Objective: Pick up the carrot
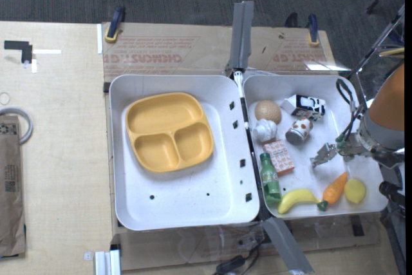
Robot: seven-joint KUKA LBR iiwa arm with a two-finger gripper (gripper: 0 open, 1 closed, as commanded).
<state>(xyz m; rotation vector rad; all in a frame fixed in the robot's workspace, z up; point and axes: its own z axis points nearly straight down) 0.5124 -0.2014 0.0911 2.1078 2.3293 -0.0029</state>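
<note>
My hand (pixel 324 155) hangs low in the right bin (pixel 376 201), fingers spread and gripping nothing. I judge this the approach step. The carrot (pixel 335 189) lies just below the hand, between the banana (pixel 297 199) and the lemon (pixel 355 190). Next I must come down over the carrot and close cleanly between those neighbours.

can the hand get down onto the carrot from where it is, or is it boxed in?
Probably yes. The hand hangs just above the carrot, nothing between them. The banana touches its green tip and the lemon sits close on the other side, so finger room is tight.
</note>
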